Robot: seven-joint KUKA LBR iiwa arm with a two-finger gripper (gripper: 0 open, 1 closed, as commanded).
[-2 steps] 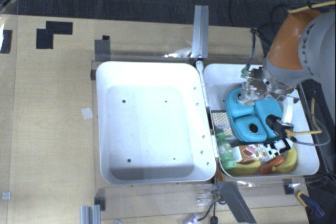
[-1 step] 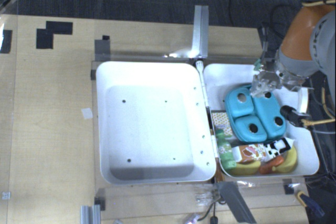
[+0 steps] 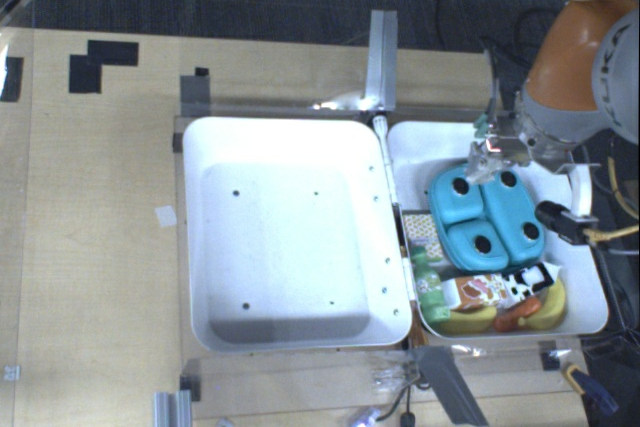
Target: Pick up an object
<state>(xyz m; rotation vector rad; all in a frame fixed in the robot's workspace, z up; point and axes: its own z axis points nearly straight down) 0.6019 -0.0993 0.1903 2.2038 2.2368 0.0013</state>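
A pale wooden worktop point(image 3: 90, 245) is seen from above, with black tape marks near its far left corner. Two shallow white bins are set side by side on it, touching along a shared edge, with a metal post rising at the far end of that edge.

The left bin point(image 3: 285, 235) is the larger in view; only small dark dots are noted on its floor.

The grey arm with its orange band point(image 3: 565, 50) is seen reaching in from the right, over the far right corner of the right bin point(image 3: 415, 150).

In the right bin, a teal moulded tray with four round dark holes point(image 3: 487, 220) is found lying across the middle, tilted slightly. The gripper point(image 3: 487, 153) is positioned at the tray's far edge, just above or touching it; contact cannot be judged, nor whether it is open or closed.

At the near end of the bin, a colourful carton point(image 3: 482, 291) is lodged beside a yellow banana-like item point(image 3: 500, 317). A green packet point(image 3: 430, 287) is wedged against the bin's left wall.
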